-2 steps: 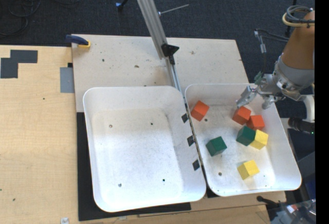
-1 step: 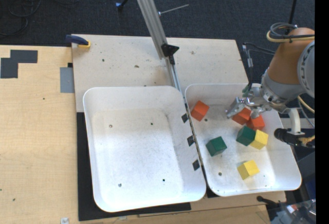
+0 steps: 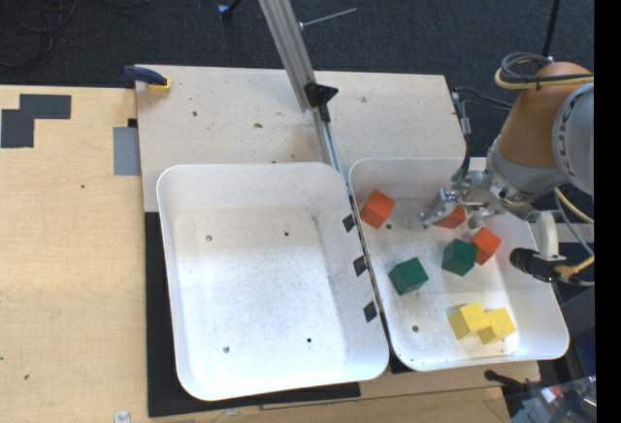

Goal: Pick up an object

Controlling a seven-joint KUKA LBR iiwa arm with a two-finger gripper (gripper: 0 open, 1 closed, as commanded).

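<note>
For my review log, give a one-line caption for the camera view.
Gripper low in the right bin over an orange block, among green and yellow blocks.

You had two bins side by side; the right bin point(image 3: 543, 339) held several blocks, one point(image 3: 377, 209) near its left wall, two point(image 3: 481, 322) touching near the front.
</note>
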